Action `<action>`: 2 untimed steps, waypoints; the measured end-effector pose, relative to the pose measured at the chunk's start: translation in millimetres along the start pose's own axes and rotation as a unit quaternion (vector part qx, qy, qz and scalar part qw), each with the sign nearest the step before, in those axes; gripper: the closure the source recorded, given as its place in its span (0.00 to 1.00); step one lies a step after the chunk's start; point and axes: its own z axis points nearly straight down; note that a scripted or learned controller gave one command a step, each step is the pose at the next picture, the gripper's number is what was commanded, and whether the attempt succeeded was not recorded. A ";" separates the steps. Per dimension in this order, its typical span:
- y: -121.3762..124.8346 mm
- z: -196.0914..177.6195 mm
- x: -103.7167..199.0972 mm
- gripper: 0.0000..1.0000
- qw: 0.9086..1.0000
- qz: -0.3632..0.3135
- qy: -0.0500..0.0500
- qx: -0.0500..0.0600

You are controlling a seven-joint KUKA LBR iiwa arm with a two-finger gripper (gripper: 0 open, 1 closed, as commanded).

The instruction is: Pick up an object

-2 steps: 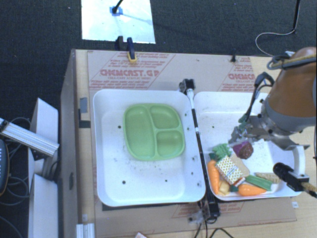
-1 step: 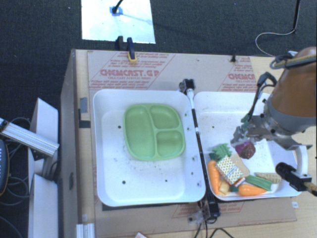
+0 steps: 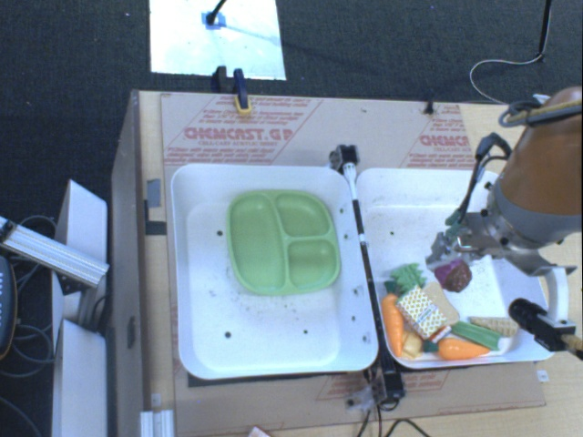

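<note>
Pincer: we found the gripper point(image 3: 453, 251) low in the right bin point(image 3: 410, 198), its metal fingertips directly above a dark purple object point(image 3: 454, 275); we could not tell whether it was released or clenched.
Arm: the grey arm point(image 3: 537, 189) reached in from the right.
Task objects: we noted the purple object beside a heap in the right bin's near corner, with a green leafy piece point(image 3: 407, 277), a checkered box point(image 3: 422, 310), an orange carrot point(image 3: 393, 324), a green bean-like piece point(image 3: 475, 334) and a second orange piece point(image 3: 461, 349).
Left bin point(image 3: 205, 335): it held a green divided plate point(image 3: 281, 242).
Writing: we read "CHEMCAST GP" in red on the brown board point(image 3: 301, 126) behind the bins.
Open room: the right bin's far half lay bare; the heap crowded the near rim and the divider point(image 3: 360, 244).
</note>
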 end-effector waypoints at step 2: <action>0.7 1.7 20.7 1.00 1.000 -0.002 0.000 -0.001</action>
